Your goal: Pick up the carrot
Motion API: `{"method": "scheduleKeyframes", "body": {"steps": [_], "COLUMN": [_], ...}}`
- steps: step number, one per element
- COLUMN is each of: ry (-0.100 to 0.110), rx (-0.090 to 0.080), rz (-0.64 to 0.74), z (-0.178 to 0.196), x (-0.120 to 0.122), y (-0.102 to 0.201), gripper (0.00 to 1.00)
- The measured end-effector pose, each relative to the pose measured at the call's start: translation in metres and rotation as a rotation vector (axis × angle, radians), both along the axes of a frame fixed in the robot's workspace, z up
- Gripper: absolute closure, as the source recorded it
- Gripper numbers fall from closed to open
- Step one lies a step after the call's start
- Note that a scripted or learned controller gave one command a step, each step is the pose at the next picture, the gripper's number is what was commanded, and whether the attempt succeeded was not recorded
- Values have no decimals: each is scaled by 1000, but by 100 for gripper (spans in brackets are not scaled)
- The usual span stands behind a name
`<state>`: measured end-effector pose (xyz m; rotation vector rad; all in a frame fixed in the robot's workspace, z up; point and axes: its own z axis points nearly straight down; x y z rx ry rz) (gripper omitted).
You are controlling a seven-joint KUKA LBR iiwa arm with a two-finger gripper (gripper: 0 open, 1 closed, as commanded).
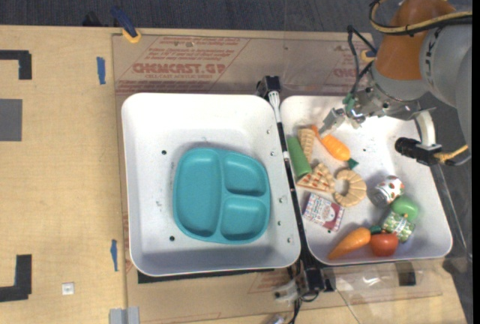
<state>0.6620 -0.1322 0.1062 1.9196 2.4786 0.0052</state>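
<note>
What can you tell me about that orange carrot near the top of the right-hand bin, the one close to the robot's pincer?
The carrot is a small toy, smooth and plastic-looking, bright orange with a dark green stub at its lower right end. It lies flat on the floor of the right bin, slanting from upper left to lower right. Its upper left end sits beside a tan ridged toy, apparently touching it. The pincer hangs just above the carrot's upper end; nothing grips the carrot.
</note>
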Motion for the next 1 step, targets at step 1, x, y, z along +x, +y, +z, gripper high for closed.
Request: {"method": "scheduleKeyframes", "body": {"steps": [1], "ry": [-1], "rx": [1], "rz": [-35], "z": [-17], "x": [-42], "y": [16], "gripper": [0]}}
